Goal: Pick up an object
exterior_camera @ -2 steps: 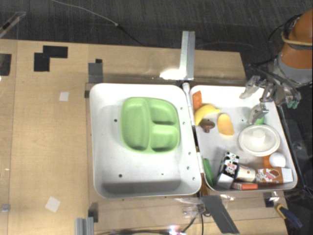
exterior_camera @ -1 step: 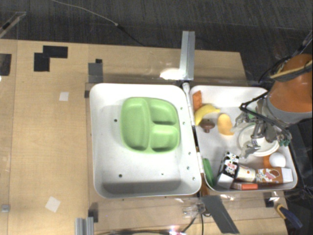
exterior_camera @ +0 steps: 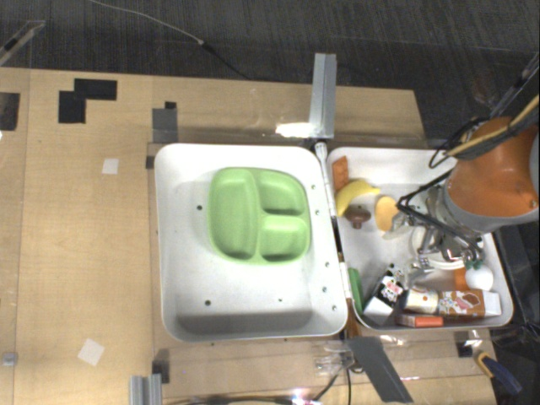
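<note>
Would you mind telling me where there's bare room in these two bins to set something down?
In the left bin, bare floor rings the green tray, widest along the near edge and the left wall. The right bin is crowded: a banana at the far left, boxes along the near wall, the arm over the right side. Its one bare patch lies mid-left, between banana and boxes.

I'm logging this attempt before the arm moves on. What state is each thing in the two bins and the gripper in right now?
green divided plate: lying flat in the left bin, right way up.
yellow banana: lying in the right bin, untouched.
small cartons: lying flat along the right bin's near wall.
gripper: low over the right bin, above the cartons; grip unclear.
</note>
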### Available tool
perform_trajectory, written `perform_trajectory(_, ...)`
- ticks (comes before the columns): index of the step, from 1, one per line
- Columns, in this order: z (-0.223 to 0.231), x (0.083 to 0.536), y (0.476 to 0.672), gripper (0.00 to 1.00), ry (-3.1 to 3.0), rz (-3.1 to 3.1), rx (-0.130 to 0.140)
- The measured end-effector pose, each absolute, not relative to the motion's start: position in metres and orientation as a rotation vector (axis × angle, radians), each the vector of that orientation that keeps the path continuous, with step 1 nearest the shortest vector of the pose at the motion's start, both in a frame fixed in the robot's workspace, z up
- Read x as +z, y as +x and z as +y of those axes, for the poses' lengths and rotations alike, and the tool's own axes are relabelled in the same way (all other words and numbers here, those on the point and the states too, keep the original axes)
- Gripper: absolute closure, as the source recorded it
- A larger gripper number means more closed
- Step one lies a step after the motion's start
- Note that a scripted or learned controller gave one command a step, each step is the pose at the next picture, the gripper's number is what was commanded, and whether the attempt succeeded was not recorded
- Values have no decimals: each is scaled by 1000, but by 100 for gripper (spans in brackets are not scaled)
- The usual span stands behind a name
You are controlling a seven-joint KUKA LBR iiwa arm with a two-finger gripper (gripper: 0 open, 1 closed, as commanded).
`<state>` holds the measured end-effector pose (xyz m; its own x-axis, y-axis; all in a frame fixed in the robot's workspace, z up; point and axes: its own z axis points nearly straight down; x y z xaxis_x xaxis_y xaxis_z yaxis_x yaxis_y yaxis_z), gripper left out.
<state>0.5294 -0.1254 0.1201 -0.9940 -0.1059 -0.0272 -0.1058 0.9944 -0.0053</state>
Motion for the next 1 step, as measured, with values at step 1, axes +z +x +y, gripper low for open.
perform_trajectory(1,-111,111,628,0,-133,3099,-14)
